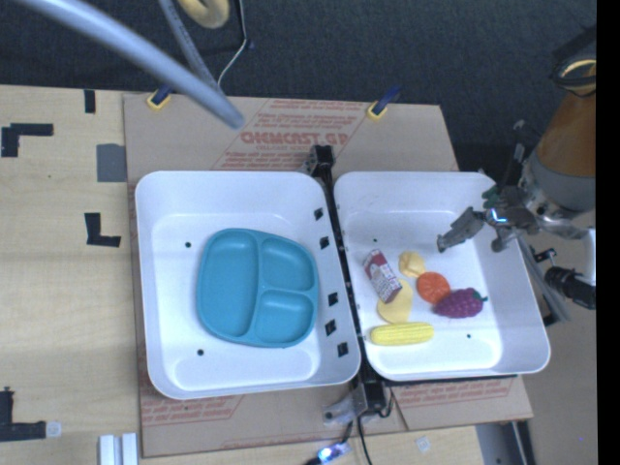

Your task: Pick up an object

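Observation:
The right bin holds several toy foods: a red and white packet, a small yellow piece, an orange ball, a purple grape bunch, a pale yellow piece and a yellow corn cob. My gripper hangs over the bin's upper right part, up and to the right of the pile. It is open, its fingers spread, with nothing between them.
The left bin carries a blue divided plate. A black hinge strip runs between the two bins. A grey pole crosses the top left. Cardboard lies under both bins.

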Tool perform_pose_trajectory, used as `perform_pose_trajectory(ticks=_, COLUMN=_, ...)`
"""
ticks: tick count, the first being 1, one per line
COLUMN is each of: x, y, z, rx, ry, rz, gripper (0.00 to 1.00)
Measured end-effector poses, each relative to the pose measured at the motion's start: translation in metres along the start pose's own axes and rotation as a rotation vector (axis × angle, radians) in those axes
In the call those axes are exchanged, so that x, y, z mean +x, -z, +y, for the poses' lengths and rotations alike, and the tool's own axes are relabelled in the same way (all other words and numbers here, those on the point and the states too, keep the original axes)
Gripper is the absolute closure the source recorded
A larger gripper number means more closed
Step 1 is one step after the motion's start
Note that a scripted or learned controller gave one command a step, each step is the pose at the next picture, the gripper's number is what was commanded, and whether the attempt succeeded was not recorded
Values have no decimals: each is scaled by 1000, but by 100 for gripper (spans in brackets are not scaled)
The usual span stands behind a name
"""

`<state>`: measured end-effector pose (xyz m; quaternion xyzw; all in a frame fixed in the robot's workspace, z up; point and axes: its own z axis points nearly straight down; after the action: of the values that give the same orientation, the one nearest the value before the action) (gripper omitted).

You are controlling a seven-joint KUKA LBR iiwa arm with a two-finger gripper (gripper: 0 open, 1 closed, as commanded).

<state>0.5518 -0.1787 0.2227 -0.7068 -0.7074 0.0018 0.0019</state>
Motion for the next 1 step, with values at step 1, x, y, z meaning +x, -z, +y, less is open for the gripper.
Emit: perform_pose_trajectory(ticks=1, x=0, y=-47, z=8, rx=-1, ry=0, rz=0, gripper=0)
